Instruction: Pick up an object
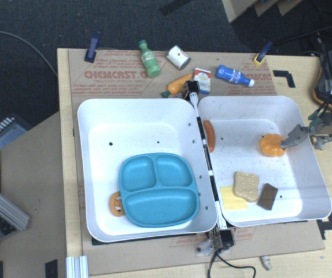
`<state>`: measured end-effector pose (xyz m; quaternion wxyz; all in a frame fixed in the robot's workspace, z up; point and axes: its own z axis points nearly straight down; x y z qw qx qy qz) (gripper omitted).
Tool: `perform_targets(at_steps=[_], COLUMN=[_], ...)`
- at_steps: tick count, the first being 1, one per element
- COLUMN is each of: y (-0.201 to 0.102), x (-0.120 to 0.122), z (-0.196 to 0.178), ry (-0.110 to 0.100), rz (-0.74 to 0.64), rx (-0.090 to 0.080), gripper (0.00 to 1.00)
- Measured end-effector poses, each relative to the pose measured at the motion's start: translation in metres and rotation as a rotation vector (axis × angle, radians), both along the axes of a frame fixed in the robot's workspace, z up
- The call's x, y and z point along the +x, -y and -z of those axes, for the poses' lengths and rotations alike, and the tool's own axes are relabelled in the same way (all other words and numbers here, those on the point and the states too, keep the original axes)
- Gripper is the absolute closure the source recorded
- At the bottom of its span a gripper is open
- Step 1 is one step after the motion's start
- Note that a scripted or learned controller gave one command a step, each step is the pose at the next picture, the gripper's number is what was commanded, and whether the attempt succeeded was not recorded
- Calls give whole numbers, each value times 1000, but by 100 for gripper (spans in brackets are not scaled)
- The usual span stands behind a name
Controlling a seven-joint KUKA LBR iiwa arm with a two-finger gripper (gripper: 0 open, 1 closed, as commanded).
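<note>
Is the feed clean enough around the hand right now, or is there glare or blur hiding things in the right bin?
Camera view: lighting is even and soft, with no harsh glare on the right bin. The hand at that bin's right wall looks slightly soft and grey against clutter, so its finger state is hard to read. The orange object beside it is bright and clear. The left bin shows only faint shadows.

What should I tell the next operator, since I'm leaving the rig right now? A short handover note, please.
Gripper: at the right bin's right side, right beside the orange object; whether it grips it is unclear.
Right bin also holds a cracker, yellow slice, brown block and a hot dog by the divider.
Left bin: blue divided plate.
Done: nothing visibly lifted.
Left: secure and lift one object.
</note>
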<state>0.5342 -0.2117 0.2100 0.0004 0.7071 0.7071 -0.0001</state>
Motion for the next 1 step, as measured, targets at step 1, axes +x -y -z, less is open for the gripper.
perform_targets(at_steps=[1], y=[9], x=[34], z=[113], ry=[-5], rz=[-3], rx=[8], gripper=[0])
